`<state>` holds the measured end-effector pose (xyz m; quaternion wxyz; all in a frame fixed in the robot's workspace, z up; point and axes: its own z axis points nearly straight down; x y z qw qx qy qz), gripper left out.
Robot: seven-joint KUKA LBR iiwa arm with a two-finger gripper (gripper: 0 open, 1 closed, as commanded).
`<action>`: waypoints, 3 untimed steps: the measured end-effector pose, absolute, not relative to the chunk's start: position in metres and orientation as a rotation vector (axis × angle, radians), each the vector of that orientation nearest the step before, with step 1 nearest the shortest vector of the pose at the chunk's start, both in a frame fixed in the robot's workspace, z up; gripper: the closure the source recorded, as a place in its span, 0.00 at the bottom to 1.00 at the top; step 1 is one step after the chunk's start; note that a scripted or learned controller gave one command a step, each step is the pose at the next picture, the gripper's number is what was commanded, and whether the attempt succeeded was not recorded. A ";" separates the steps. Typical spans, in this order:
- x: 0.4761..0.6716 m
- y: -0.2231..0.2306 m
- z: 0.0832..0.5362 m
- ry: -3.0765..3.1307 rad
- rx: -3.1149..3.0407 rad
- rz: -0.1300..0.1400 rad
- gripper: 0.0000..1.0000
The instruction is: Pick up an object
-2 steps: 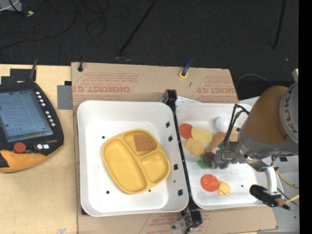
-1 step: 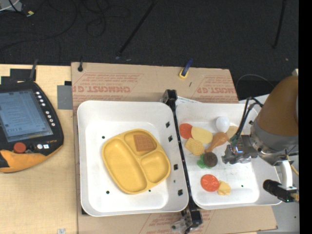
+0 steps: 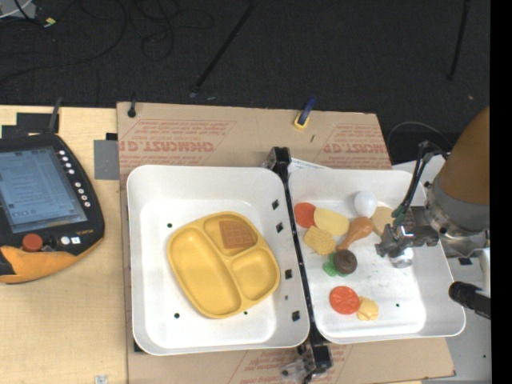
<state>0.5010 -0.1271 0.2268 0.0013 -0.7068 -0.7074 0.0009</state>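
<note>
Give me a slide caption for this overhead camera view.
Grey arm's gripper over right white bin of toy food; yellow divided plate with brown waffle in left bin.

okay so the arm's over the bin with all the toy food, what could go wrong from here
The gripper sits at the edge of a tight cluster: the drumstick, white egg and chocolate donut lie close together, so it might nudge or catch a neighbour instead of one clean piece. Small rounded pieces like the egg could also slip or roll away across the right bin.
</note>
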 end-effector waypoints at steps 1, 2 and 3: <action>0.528 -0.080 0.212 -2.222 -2.211 0.006 1.00; 0.554 -0.026 0.207 -2.223 -2.210 0.006 1.00; 0.579 0.015 0.203 -2.222 -2.212 0.007 1.00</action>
